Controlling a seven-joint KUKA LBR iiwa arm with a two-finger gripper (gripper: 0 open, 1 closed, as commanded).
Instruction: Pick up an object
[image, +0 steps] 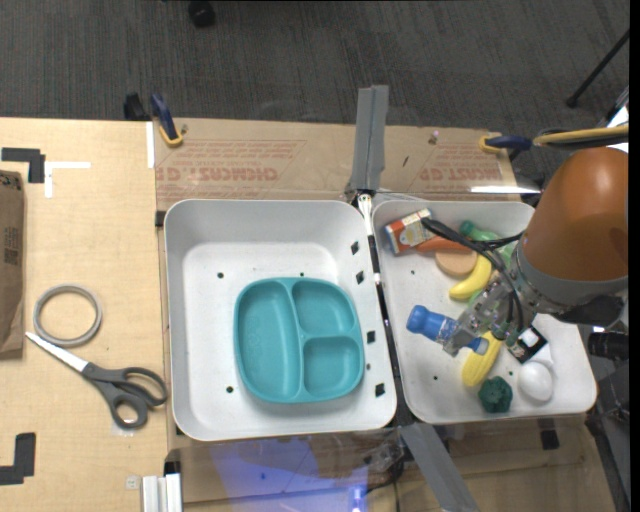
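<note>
The right bin (425, 398) holds several small things. A blue bottle (428, 323) lies near its middle, pointing right. A yellow banana (470, 282) lies above it and a second yellow piece (478, 365) below. My gripper (480, 325) hangs low over the bottle's right end, between the two yellow pieces, and hides that end. A dark green lump (495, 396) and a white egg (536, 381) sit at the bin's front. An orange and white box (405, 232), a tan disc (455, 263) and a green item (482, 236) lie at the back.
The left bin (200, 230) holds a teal divided plate (298, 338). On the bench to the left lie scissors (110, 380) and a tape roll (67, 314). The arm's orange band (585, 215) overhangs the right bin's right side.
</note>
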